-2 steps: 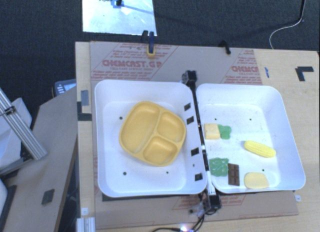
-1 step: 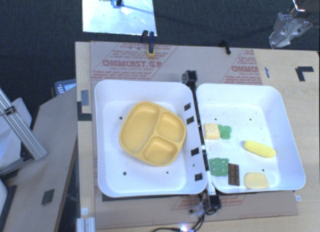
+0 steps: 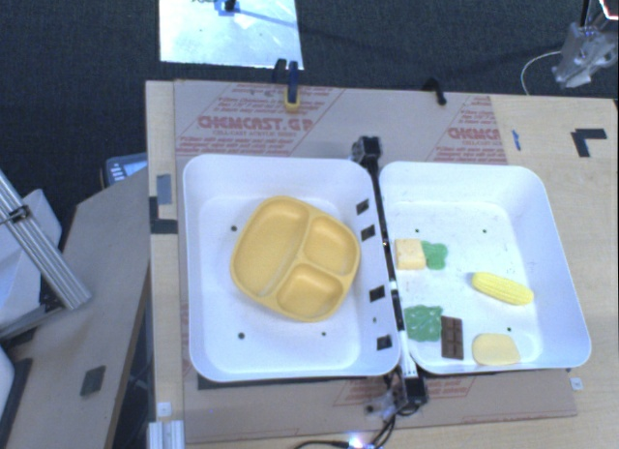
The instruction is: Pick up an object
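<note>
Camera view looks down on the desk, and here's the layout: two shallow white bins sit side by side, touching along a black-clipped seam down the middle. The left bin carries a yellow divided tray, three compartments, lying flat and turned at an angle near the bin's centre. Nothing rests in its compartments.

Over to the right bin, where the small items are. A pale yellow block lies close to the seam, and a green leafy piece is touching its right side. Further right, well apart from those two, a yellow corn cob lies tilted. Down toward the near edge, a second green leafy piece sits just beside a brown chocolate bar, the bar standing lengthwise on its right. Next to that, a pale yellow rounded piece lies near the front wall.

Up in the top right corner, off the desk and over the dark floor, a greyish metallic shape, the pincer, shows at the frame's edge. It's small and blurred; how far apart it stands I cannot tell, and no item appears in its grasp.
</note>
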`<state>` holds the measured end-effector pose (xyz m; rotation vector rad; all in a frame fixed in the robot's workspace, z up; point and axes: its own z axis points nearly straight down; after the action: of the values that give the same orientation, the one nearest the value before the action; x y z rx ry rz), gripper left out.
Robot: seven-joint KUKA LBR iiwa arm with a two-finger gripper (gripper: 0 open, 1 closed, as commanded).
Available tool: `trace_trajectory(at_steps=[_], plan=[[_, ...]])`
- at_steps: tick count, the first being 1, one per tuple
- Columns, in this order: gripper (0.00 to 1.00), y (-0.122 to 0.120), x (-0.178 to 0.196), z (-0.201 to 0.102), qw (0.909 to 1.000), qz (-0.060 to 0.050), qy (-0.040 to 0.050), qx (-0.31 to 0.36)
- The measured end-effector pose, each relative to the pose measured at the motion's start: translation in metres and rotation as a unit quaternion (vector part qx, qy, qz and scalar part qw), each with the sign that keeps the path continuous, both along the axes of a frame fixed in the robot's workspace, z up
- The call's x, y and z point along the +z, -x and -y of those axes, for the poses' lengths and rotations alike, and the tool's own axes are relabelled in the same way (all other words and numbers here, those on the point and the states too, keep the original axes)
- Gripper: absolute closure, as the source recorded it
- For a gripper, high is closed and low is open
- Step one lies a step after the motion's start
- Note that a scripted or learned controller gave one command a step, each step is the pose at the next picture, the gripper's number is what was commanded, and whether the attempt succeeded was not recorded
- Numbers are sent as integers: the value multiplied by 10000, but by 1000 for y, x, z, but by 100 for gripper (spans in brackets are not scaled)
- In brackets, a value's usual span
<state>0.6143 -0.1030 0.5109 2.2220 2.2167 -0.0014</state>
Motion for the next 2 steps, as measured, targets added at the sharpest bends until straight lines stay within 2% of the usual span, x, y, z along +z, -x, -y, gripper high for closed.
trace_trajectory(at_steps=[1,2], plan=[[100,-56,7,76,10000,29,8,2],[100,30,27,-8,10000,12,-25,65]])
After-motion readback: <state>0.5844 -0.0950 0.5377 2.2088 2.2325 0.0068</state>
